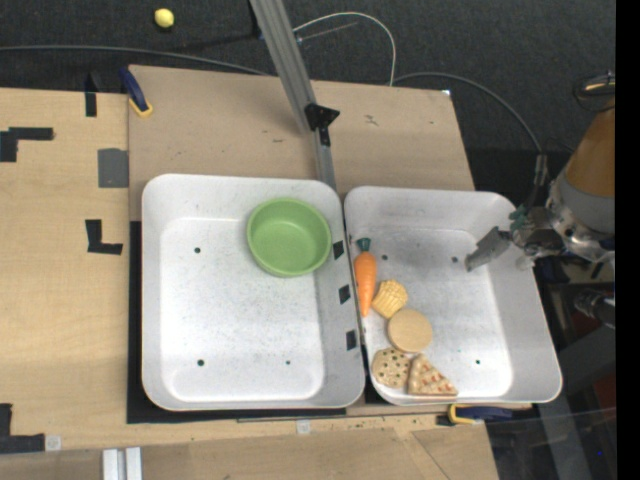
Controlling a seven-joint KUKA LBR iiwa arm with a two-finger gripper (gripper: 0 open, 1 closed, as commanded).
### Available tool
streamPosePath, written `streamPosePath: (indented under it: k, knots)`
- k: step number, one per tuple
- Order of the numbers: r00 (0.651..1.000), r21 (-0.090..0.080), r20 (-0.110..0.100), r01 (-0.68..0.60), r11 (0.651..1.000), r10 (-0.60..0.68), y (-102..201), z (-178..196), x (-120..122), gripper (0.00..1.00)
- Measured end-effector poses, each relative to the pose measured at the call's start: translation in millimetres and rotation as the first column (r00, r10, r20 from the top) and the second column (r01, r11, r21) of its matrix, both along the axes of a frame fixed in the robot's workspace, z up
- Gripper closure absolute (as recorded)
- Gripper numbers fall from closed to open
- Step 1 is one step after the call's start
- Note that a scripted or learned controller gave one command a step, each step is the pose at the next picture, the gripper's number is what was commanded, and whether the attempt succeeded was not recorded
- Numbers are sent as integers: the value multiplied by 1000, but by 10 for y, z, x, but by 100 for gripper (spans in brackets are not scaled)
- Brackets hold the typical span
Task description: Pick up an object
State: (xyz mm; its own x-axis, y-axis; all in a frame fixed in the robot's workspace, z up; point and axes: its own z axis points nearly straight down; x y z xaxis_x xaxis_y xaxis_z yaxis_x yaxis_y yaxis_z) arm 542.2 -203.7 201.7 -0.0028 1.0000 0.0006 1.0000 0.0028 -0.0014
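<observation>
Pizza slice, carrot, well left of jaws

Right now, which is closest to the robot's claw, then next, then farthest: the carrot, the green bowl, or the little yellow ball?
From the gripper:
1. Carrot, right bin's left edge.
2. Green bowl, left bin.
3. Yellow ball, far off at top left.

Bowl in left bin (upper right)
</observation>
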Motion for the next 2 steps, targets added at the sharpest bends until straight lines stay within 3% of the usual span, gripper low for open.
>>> streamPosePath:
  k: [1, 2]
  knots:
    - [1000, 0, 0, 1, 1000, -1, 0, 0, 0, 0]
    - [1000, 0, -5, 1, 1000, -1, 43, -445, 21, 0]
